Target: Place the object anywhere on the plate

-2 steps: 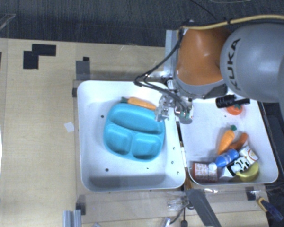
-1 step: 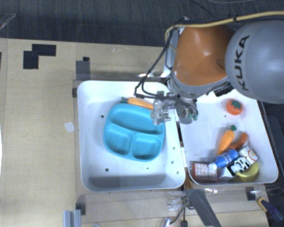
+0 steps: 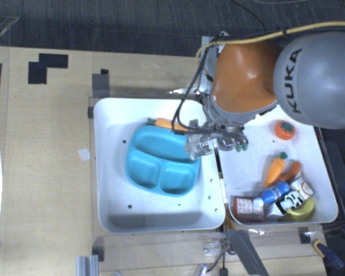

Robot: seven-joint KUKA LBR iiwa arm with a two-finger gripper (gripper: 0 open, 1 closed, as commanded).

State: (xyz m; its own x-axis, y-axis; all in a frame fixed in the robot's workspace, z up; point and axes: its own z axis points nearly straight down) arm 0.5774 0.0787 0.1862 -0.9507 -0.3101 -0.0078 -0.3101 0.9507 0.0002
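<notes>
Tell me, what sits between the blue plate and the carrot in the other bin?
In the camera view, the gripper hangs between the blue plate and the carrot, over the bins' shared rims.

We see blue plate (image 3: 161,164): smooth plastic, soft sheen. White bins (image 3: 109,211): smooth plastic, faintly glossy. Arm (image 3: 316,73): grey shell satin-smooth, orange band (image 3: 244,76) glossy. Gripper (image 3: 200,147): bare shiny metal. Bench (image 3: 40,171): pale wood-look, matt. Floor beyond bench (image 3: 103,10): dark, ribbed, carpet-like.

The grey arm (image 3: 310,79) (orange-banded) reaches leftward, hand (image 3: 202,145) pointing down.
</notes>
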